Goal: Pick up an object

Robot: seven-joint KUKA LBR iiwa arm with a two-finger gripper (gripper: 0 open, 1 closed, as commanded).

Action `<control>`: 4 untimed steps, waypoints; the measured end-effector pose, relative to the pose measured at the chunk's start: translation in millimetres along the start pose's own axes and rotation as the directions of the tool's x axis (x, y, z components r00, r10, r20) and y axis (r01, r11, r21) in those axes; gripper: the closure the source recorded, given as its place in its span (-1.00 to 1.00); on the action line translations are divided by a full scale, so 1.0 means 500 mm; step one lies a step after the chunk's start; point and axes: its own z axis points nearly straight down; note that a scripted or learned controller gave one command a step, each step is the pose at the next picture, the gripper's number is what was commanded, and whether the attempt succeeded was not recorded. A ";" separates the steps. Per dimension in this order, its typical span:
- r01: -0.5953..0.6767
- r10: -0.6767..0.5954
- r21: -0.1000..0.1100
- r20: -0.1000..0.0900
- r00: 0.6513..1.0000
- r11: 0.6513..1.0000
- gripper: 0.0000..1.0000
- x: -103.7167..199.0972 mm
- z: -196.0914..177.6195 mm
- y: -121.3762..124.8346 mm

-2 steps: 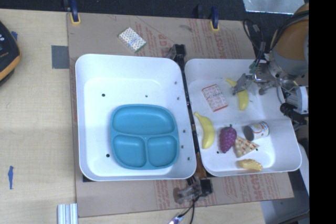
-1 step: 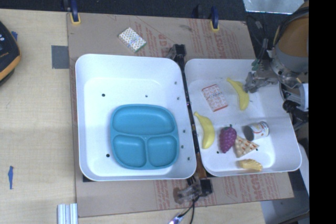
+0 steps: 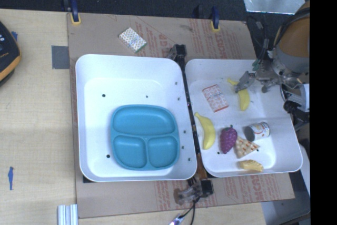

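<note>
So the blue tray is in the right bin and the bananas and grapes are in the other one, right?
Not quite. The camera view shows the blue tray in the left bin; the bananas and grapes are in the right bin.

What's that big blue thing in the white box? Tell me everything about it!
It's a light blue tray that looks like smooth plastic, with rounded corners. It has three sections: one long one across the far side and two smaller ones side by side nearer the camera. All three look empty. It lies flat, right way up, on the floor of the left white bin, towards the near side, and nothing else touches it. The toy food is all in the other bin.
</note>
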 end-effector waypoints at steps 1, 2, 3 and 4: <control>-0.004 0.004 0.000 0.000 1.000 1.000 -1.00 0.013 0.064 -0.015; -0.001 0.001 0.000 0.001 1.000 1.000 1.00 0.011 0.043 -0.014; -0.004 0.004 0.000 0.000 1.000 1.000 1.00 0.087 -0.031 -0.069; -0.004 0.004 0.000 -0.001 1.000 1.000 1.00 0.229 -0.135 -0.148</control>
